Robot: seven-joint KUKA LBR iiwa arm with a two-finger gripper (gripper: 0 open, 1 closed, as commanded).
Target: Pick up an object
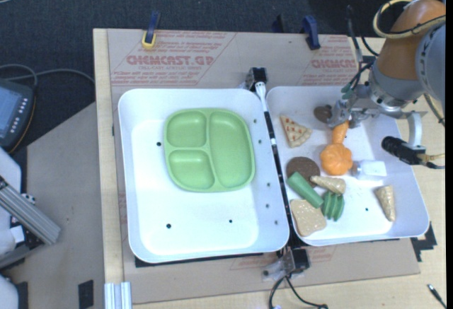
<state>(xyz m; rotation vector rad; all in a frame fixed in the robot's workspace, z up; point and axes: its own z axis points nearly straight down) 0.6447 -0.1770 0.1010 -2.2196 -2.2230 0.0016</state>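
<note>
The right bin (414,219) holds several toy foods. My gripper (341,115) hangs over its far part, reaching in from the right. A small orange carrot (340,133) lies right under the gripper's tip, touching or nearly touching it. A brown round piece (323,114) sits just left of the gripper. Nearer the front lie a round orange fruit (336,159), a waffle wedge (294,131), a dark brown disc (302,166), a green cucumber (305,189) and a bread slice (308,217).
The left bin (141,216) bears a green divided plate (210,148). A white block (371,170) and a tan cone (386,201) lie on the right bin's right side. Blue and yellow clamps (149,35) grip the board's far edge.
</note>
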